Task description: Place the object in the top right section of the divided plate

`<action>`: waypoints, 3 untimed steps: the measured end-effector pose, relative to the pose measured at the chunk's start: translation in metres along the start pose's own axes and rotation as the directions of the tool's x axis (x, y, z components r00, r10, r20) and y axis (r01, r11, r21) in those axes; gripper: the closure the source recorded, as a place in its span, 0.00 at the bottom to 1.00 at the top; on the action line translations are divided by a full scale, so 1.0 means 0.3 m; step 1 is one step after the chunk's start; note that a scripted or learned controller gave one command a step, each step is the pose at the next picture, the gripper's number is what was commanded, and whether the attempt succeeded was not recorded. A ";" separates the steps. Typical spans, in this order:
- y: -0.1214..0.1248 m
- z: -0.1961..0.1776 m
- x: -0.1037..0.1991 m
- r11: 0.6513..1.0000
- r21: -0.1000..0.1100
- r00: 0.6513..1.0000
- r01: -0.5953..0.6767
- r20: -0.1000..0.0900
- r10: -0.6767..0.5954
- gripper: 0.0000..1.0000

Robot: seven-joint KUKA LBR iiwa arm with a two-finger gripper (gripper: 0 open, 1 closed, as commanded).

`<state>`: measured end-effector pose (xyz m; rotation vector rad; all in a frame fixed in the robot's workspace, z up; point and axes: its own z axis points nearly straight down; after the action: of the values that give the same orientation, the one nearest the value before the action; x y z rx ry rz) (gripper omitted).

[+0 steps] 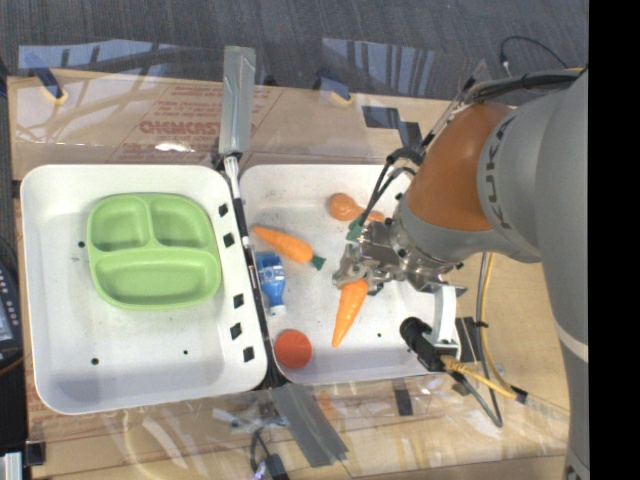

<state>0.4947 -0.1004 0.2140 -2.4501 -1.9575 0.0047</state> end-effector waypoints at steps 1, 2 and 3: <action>0.228 0.380 -0.023 0.988 0.002 0.988 0.156 0.001 -0.156 1.00; 0.230 0.346 -0.020 0.987 0.003 0.987 0.161 0.000 -0.161 1.00; 0.363 0.070 0.260 0.949 -0.004 0.949 0.317 0.002 -0.317 1.00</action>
<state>0.6180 -0.0483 0.1924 -2.1070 -2.3282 0.0004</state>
